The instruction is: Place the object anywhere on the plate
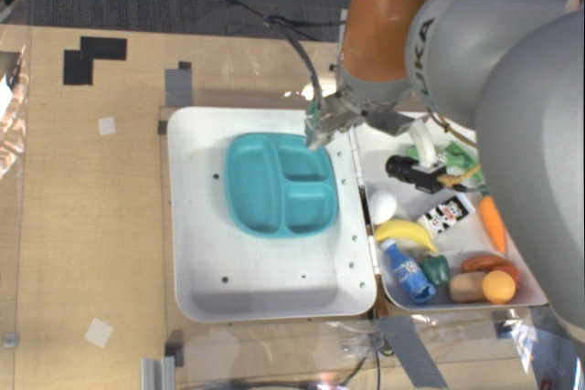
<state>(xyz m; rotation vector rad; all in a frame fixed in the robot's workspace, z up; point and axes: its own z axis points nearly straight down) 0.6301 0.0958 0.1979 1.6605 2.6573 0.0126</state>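
A teal plate (279,187) with three compartments lies in the left white bin (201,233). My gripper (315,136) hangs over the plate's far right corner, close to the wall between the two bins. The grey wrist and the orange band above it hide most of the gripper. No object can be made out at its tip. The plate's compartments hold nothing.
The right bin (402,297) holds a white egg (382,203), a banana (407,234), a blue bottle (408,273), a dark green piece (436,269), a black-and-white box (445,214), a carrot (493,225) and an orange ball (499,287). The arm covers that bin's far part.
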